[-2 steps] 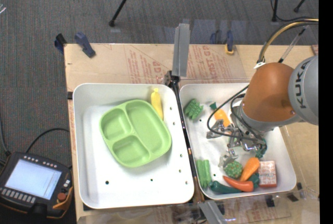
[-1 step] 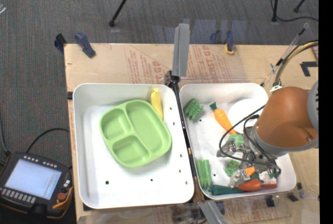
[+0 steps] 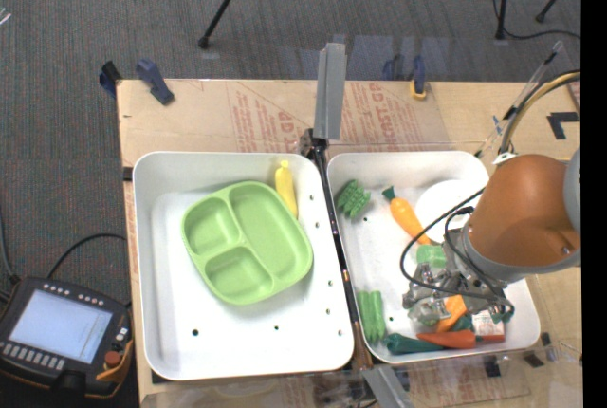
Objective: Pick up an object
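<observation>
- Down at the near edge of the right bin (image 3: 375, 197), I see the gripper (image 3: 438, 300) lowered into a clutter of toys, hanging from the arm's orange band (image 3: 524, 212).
- Whether it is clenched or released I cannot tell (the metal parts and cables blur into the pile beneath).
- Touching or just under the gripper lie an orange piece (image 3: 452, 311), a red piece (image 3: 446, 338) and a teal piece (image 3: 403, 344) along the bin's near wall; a small red-and-white box (image 3: 487, 328) sits just to their right.
- A pale green item (image 3: 432, 256) lies just beyond the gripper, partly behind a black cable.
- Farther out in that bin: a green ridged strip (image 3: 372, 314) near the divider, a toy carrot (image 3: 406, 214) by a white round plate (image 3: 446, 202), and a green ridged toy (image 3: 353, 198) near the far left corner.
- Across the divider, the left bin (image 3: 161, 302) holds a light green divided plate (image 3: 247, 242), with a yellow toy (image 3: 285, 188) touching its far edge.
- A teach pendant (image 3: 62, 332) rests on the floor at the left.
</observation>
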